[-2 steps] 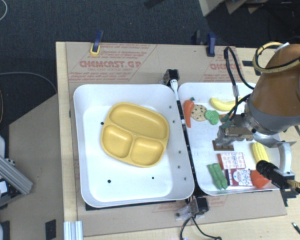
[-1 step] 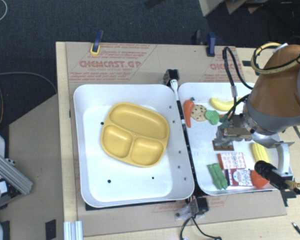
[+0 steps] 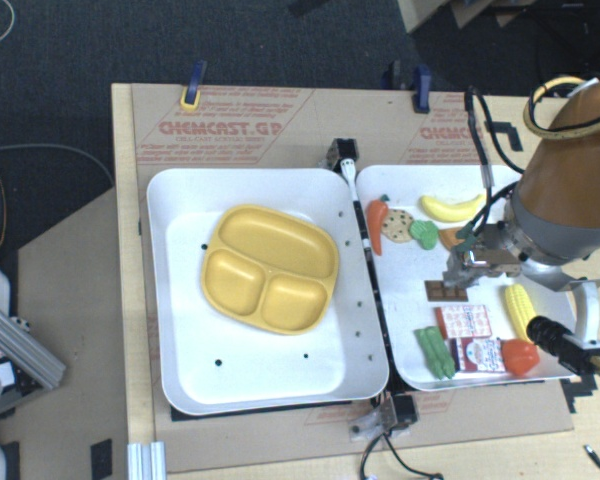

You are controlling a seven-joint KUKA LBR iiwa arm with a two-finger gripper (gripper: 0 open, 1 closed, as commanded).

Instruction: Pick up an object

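Risk, crowding: the right bin (image 3: 400, 363) holds many small things close together, so my guess is a descent could land between two of them and close on nothing, or nudge a neighbour.
Risk, flat targets: the small brown block (image 3: 442, 290) and the red-and-white carton (image 3: 465, 323) lie low on the bin floor; I judge both likely to slip out of a pinch.
Risk, cables: dark cables (image 3: 485, 133) hang near the arm's wrist and might snag on a lift.
Counter: the counter (image 3: 280, 123) is brown board printed with red lettering, clamped along its far edge, set over dark carpet (image 3: 130, 28).
Left bin: the left bin (image 3: 180, 358) carries a yellow divided plate (image 3: 270, 268).
Right bin contents: banana (image 3: 452, 207), corn cob (image 3: 520, 310), green pod (image 3: 435, 352), carrot (image 3: 377, 224), cookie (image 3: 398, 226), tomato (image 3: 521, 357).
End effector: the end effector (image 3: 467, 271) hovers just above the brown block; how far it is open I cannot tell, and nothing is seen in it.
Task thing: no object is chosen yet; the candidates all lie in the right bin.
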